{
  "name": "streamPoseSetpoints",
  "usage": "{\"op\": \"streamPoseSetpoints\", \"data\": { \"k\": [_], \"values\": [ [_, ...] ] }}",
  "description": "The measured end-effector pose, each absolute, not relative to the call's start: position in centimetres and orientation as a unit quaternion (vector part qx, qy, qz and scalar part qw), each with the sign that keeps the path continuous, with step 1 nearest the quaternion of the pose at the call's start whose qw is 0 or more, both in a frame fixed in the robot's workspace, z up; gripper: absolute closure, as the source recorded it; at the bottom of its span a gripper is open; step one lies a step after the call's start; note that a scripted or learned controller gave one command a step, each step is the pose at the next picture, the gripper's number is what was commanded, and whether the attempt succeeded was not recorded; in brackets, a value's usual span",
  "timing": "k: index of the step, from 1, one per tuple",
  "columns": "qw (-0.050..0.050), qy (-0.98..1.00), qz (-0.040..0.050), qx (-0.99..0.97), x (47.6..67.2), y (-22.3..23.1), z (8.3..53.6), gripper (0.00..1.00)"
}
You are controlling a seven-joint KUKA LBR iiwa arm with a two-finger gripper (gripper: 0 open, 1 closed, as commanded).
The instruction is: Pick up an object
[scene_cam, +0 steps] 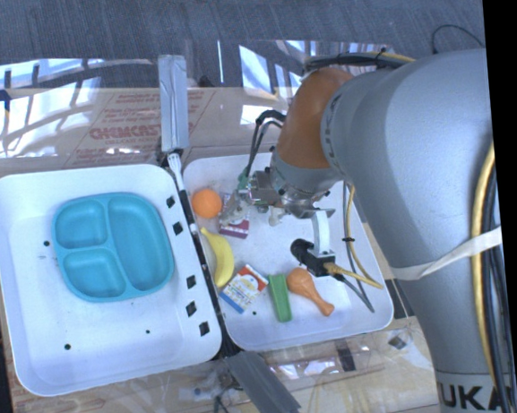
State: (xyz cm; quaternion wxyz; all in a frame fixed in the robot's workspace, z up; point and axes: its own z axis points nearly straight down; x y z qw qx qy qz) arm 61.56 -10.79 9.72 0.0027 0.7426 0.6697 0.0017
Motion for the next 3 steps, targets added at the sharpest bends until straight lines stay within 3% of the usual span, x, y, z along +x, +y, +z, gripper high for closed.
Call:
{"op": "streamPoseSetpoints", "data": {
  "k": [1, 2, 3],
  "values": [
    [-0.017, 0.683, -0.0157, 0.730, 64.8, -11.1, 9.4, 0.00],
    [-0.001, 0.668, -0.0013, 0.745, 63.8, -9.5, 9.3, 0.00],
    [-0.002, 0.706, -0.0014, 0.709, 59.4, -9.1, 9.1, 0.00]
  ]
}}
